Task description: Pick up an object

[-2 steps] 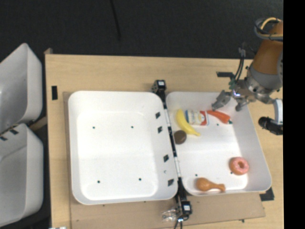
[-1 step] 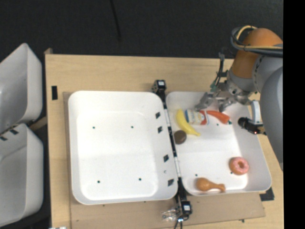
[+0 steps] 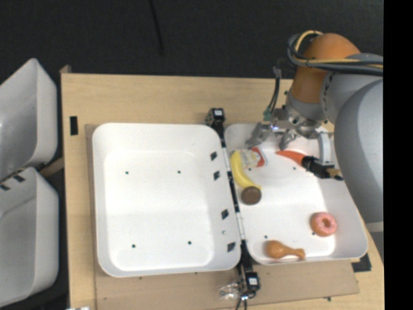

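Observation:
My gripper (image 3: pixel 273 134) hangs over the far end of the right bin (image 3: pixel 287 205), its fingers spread open with nothing between them. Just below it lies a small red and white item (image 3: pixel 258 158). A yellow banana (image 3: pixel 238 169) rests along the bin's left wall, with a brown cylinder (image 3: pixel 250 196) at its near end. To the gripper's right lies an orange-red carrot-like piece (image 3: pixel 293 155). A pink donut (image 3: pixel 323 224) and an orange drumstick (image 3: pixel 282 250) sit near the front of the bin.
The left bin (image 3: pixel 155 199) lies beside the right one, joined along a hinge line with black clips (image 3: pixel 226 173). The grey arm and its orange band (image 3: pixel 322 57) fill the upper right. White shapes (image 3: pixel 22 173) stand off the bench at left.

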Controlling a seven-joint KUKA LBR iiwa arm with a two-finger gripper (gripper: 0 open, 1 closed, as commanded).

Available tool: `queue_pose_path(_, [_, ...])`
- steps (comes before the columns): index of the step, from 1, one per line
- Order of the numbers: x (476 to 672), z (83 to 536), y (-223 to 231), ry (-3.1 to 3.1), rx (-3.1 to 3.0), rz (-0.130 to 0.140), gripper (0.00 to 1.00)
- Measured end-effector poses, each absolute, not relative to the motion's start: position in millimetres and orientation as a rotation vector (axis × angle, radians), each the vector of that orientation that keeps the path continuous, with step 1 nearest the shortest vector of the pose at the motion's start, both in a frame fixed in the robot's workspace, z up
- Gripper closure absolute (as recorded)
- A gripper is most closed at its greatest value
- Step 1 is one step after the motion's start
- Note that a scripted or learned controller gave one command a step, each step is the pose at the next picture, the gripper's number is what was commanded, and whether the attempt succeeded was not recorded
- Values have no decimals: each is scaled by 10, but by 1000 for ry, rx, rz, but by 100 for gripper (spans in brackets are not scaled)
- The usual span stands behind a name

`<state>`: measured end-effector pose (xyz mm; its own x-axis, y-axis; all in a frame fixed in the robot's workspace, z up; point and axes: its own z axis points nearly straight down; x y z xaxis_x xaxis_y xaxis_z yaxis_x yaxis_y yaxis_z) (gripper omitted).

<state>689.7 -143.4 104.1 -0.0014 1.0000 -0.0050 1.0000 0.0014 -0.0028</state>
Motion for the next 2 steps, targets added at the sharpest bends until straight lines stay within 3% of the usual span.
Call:
queue_pose_path(1, [6876,1129,-2247,2221,2231,-2,0])
queue_pose_path(2, [6896,1087,-1443,2230,2216,-1,0])
